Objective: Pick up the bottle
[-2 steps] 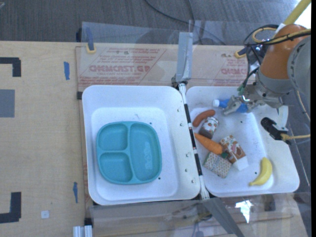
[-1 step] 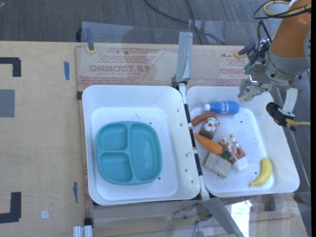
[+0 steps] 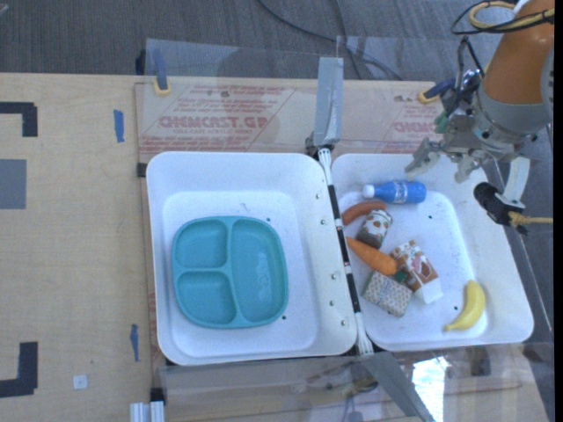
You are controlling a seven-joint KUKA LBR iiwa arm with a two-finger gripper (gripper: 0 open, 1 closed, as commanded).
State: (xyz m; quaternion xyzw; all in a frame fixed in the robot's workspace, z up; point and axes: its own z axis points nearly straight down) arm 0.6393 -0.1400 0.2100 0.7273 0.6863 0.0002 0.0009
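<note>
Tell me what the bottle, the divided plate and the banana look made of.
Bottle: likely glossy plastic, blue body, white cap end. Divided plate: smooth moulded plastic, teal, with soft highlights. Banana: uniform yellow, possibly a plastic toy; real fruit can't be ruled out.

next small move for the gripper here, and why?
Probably move toward the view's left and down over the bottle. The gripper sits above the right bin's far edge, off to the bottle's right; the bottle lies on its side, ungrasped.
</note>
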